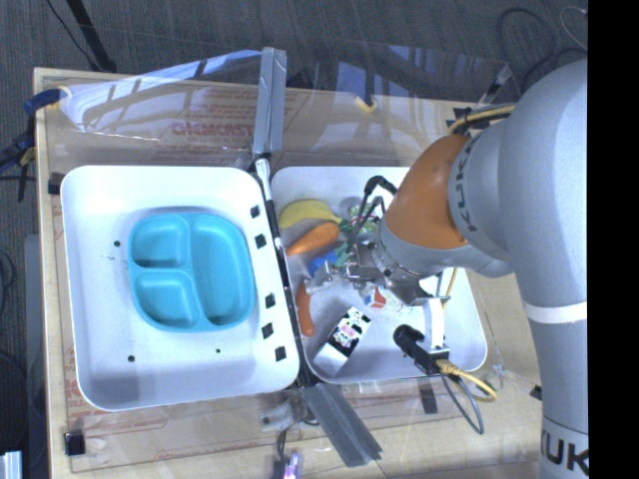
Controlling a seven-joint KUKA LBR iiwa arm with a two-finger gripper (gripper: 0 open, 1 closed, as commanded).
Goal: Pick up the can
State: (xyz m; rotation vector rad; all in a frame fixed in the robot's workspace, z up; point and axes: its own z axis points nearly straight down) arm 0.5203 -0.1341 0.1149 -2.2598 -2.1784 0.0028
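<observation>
While the arm (499, 188) reaches in over the right bin (469, 352), the gripper (351, 259) sits low among the clutter there; whether it is open or closed cannot be told, the wrist hiding it. Black-and-white can (344, 333) lies on its side just below the gripper, apart from it, near the bin's front wall. Yellow item (305, 211) and orange carrot (313, 239) lie just left and above. Left bin (100, 367) holds a blue divided tray (192, 269), well left.

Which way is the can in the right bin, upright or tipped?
Tipped: the can lies on its side on the right bin floor, its black-and-white side showing.
</observation>
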